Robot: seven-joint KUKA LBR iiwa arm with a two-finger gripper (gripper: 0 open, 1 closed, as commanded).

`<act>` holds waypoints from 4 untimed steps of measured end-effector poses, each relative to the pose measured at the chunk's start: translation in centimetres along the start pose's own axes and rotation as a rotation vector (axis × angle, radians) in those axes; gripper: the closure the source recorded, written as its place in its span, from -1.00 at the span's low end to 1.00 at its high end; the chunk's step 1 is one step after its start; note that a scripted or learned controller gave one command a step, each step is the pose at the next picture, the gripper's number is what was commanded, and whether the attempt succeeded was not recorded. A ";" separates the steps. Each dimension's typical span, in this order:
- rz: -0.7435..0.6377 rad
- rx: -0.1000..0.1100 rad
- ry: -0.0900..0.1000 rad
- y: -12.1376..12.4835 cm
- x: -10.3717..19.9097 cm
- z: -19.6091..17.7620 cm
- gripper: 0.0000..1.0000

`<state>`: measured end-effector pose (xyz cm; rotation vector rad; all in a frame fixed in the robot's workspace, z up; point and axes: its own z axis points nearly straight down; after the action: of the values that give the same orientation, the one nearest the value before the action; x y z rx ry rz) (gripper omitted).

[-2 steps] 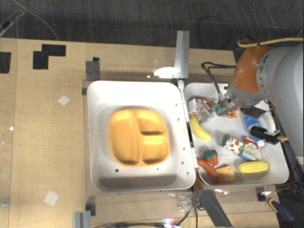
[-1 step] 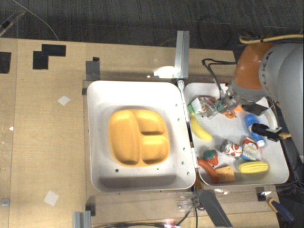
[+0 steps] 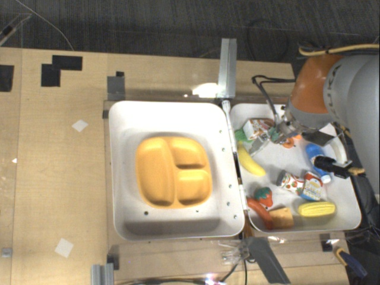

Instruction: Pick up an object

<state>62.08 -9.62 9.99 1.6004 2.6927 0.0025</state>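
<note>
Item: small carton (image 3: 256, 127), white with red and green print, lying tilted at the upper left of the right bin (image 3: 355, 218), probably the pick target since the claw (image 3: 280, 130) sits just beside it; the claw's state cannot be told. Nearby lie a banana (image 3: 251, 162), a corn cob (image 3: 316, 208) and a blue bottle (image 3: 314, 154). Left bin (image 3: 119, 159) holds a yellow divided tray (image 3: 173, 171) at frame centre.

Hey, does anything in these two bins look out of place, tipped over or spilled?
Nothing looks spilled or broken. The yellow divided tray lies flat in the left bin. In the right bin, the toy banana, corn cob and small cartons lie jumbled at odd angles.
</note>
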 end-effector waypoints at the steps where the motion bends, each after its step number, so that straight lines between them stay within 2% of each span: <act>1: 0.118 0.037 0.023 1.6 -1.0 1.2 -1.00; 2: 0.118 0.037 0.023 1.6 -1.0 1.2 -1.00; 3: 0.482 0.057 0.035 3.5 -1.4 1.4 -1.00; 4: 0.488 0.056 0.015 2.8 -2.5 0.4 1.00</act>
<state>65.76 -10.44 9.66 2.2329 2.2554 -0.0570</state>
